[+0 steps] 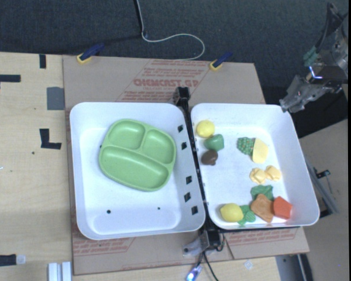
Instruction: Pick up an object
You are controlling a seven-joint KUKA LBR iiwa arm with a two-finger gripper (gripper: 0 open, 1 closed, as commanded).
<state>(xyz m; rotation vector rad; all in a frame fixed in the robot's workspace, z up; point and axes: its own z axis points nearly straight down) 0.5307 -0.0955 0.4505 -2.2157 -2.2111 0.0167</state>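
Note:
The right bin (292,151) holds several toy foods. A yellow ball (205,128), a green piece (215,141) and a brown piece (209,157) lie near its left wall. A green leafy piece (244,144) and a yellow wedge (260,151) sit in the middle, with pale yellow bits (265,174) below them. Along the front lie a lemon (231,212), an orange-brown piece (261,207) and a red block (282,208). My gripper (293,98) hangs outside the bin, just beyond its far right corner, apart from every object.
The left bin (88,209) contains a green divided plate (137,154). Both bins rest on a cardboard sheet (164,78) held by clamps. A white cable (164,38) loops over the dark cloth behind. The arm's wrist (330,45) sits at the upper right.

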